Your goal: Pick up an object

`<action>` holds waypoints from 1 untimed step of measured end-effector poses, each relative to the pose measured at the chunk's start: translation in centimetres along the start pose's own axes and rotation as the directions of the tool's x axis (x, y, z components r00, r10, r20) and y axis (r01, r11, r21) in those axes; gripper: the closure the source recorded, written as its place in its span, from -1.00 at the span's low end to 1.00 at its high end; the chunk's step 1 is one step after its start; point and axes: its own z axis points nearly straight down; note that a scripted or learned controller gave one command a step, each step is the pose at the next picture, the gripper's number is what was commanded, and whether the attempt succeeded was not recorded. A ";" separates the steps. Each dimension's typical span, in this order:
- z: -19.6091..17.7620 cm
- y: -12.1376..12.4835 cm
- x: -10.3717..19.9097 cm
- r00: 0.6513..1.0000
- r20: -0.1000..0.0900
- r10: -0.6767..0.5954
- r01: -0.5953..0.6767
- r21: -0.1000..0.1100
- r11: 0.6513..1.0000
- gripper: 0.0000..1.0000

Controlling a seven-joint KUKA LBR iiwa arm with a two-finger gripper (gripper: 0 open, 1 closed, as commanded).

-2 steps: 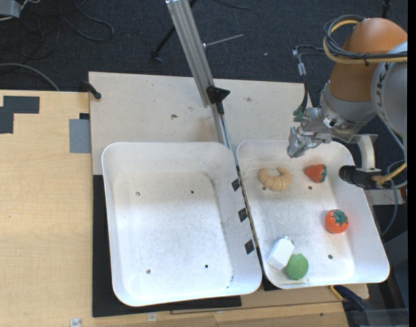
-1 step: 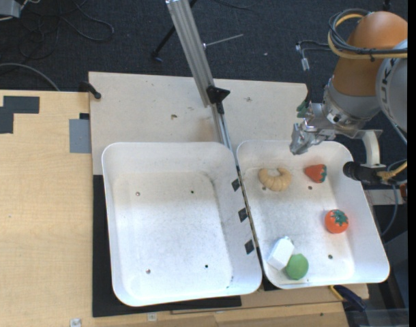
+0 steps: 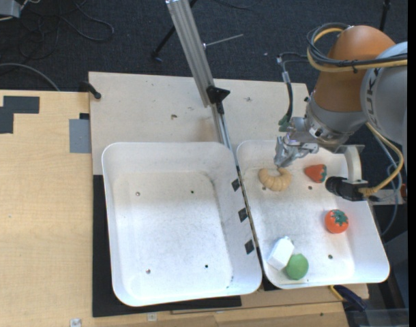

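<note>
Dark carpeted floor [image 3: 92, 26] runs across the top, with loose black cables [image 3: 31, 16] snaking over it at the upper left. A pale wooden counter [image 3: 37, 210] fills the left side, marked with dark and grey rectangular patches [image 3: 78, 135]. Beside it lies a beige board [image 3: 153, 107]. A slanted aluminium rail [image 3: 194, 53] rises from that board toward the top. Light is even, without hard shadows.

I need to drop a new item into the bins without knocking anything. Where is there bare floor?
The left bin has bare floor from wall to wall. In the right bin, a bare patch lies between the croissant, the tomato and the white block beside the green ball. It is crowded at the far end, where the gripper hangs over the croissant near the strawberry.
</note>
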 end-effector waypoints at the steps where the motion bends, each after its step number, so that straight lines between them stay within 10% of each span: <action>1: -0.6 -3.3 5.1 1.000 0.000 0.000 0.000 0.000 1.000 1.00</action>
